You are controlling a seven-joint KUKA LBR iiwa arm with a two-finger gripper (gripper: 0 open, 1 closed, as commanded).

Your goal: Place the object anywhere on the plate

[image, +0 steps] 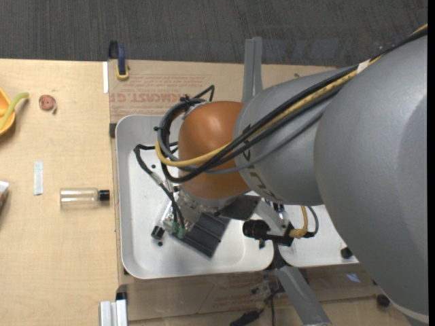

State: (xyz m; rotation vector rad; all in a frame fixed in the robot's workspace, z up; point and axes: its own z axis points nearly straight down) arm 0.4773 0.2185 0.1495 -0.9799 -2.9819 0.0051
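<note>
Well, the big grey arm (353,134) reaches in from the right and swallows most of the scene; its orange band (207,148) hangs right over the left white bin (129,182), with black and yellow cables (170,158) looped around it; below the band the tool (187,229) points down into that bin, a dark blocky body close to the bin floor; whether it is apart, together or clamped on anything I cannot tell, since the wrist hides that end; a plate or the object to be placed I cannot make out under the arm; the right white bin (319,250) peeks out beneath the arm; on the wooden table (61,250) to the left of the bins lies a small clear bottle with a black cap (84,195), on its side, well apart from the bin; farther up sits a small reddish disc (46,102), and a yellow thing (5,111) shows at the left edge.
</note>
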